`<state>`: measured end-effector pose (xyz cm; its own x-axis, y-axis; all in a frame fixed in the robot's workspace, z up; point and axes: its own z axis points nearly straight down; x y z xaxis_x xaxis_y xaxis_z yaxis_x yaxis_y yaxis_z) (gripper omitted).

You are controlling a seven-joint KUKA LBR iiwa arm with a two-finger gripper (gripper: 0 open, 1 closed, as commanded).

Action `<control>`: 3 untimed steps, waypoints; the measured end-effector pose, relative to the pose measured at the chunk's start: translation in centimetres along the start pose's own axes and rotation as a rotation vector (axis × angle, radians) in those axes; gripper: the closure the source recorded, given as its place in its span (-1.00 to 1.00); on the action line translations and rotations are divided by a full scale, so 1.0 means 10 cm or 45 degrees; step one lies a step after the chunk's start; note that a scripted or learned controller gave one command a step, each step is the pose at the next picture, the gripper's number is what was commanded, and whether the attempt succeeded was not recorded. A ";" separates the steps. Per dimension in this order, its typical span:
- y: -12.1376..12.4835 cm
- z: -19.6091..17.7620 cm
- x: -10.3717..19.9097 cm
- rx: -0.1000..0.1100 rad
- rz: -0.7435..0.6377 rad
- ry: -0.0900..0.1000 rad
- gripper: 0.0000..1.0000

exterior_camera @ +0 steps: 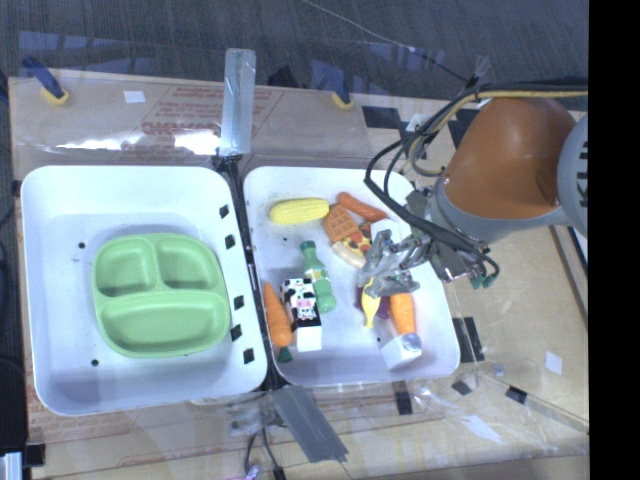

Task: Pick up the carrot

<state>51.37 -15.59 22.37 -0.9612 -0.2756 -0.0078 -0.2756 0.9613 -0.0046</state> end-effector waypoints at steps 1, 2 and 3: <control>0.00 0.03 0.01 -0.004 0.000 0.006 -1.00; -0.48 0.98 0.28 -0.011 -0.265 0.011 -1.00; -0.48 1.13 0.28 0.012 -0.258 -0.018 -1.00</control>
<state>50.12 -20.99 11.03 -0.8858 -0.4637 -0.0198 -0.4635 0.8860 -0.0169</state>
